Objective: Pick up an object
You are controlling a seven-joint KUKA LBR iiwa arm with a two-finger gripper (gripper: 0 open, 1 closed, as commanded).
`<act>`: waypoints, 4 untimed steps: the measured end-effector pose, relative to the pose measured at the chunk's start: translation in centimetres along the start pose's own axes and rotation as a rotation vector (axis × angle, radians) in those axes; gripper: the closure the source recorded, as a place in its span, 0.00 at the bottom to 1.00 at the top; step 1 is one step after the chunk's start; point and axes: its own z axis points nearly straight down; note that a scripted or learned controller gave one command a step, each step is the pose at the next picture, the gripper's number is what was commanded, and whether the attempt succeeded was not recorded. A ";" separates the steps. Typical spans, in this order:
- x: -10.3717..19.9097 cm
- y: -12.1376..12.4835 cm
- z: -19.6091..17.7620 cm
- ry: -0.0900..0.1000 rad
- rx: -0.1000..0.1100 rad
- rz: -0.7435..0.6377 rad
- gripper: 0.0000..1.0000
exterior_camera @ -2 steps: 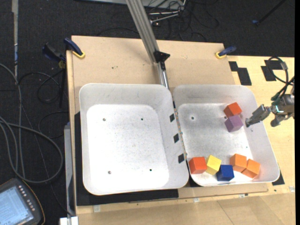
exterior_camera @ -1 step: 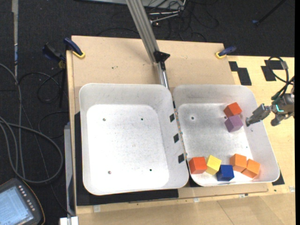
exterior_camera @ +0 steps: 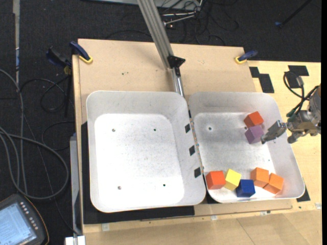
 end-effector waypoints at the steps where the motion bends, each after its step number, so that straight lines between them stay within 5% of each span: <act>1: -0.8 0.0 4.7 0.001 0.001 0.001 0.00; 2: -0.3 -0.2 11.1 0.002 0.002 0.000 0.00; 3: -0.5 0.0 9.7 -0.002 -0.007 -0.001 1.00; 4: -0.3 0.0 3.4 -0.004 -0.011 -0.003 1.00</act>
